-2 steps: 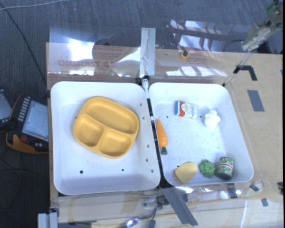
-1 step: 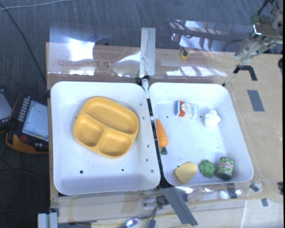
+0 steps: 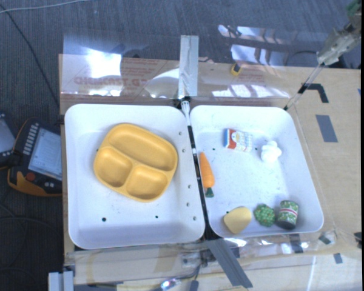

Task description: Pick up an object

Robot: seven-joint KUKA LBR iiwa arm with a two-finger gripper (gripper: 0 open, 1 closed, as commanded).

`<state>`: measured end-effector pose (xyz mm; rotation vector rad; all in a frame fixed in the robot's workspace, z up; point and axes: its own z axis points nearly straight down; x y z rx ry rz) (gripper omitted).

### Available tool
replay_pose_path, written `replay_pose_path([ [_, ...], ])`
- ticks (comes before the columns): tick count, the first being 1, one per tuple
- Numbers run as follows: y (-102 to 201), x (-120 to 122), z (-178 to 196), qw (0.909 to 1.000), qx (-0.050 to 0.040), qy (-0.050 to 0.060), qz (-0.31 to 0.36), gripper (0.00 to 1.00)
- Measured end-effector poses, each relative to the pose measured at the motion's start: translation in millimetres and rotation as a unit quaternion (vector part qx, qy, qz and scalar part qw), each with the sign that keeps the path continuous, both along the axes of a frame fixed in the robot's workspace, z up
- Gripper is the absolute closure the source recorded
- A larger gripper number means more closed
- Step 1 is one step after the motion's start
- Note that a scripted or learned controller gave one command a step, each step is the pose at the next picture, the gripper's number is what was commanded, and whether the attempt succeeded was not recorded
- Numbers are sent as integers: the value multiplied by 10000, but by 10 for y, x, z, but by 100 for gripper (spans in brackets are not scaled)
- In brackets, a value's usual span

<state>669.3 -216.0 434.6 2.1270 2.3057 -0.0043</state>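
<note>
Along the front edge of the right bin [image 3: 303,162] lie three things: a pale yellow lump [image 3: 237,219], a bumpy green piece [image 3: 264,215] and a dark green-patterned can [image 3: 287,214]. One orange carrot [image 3: 206,173] rests against that bin's left edge. Toward its back sit one small red-and-white carton [image 3: 237,140] and one white ball [image 3: 270,151]. The left bin [image 3: 79,180] carries one yellow three-compartment tray [image 3: 135,160].
</note>
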Motion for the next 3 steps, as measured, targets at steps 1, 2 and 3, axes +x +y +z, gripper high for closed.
replay_pose_path([
  [1,-51,-417,-2,9989,15,7,-478,100],
  [2,-48,-406,92,9989,0,4,-473,100],
  [3,573,-672,-756,9937,26,16,-1118,100],
])
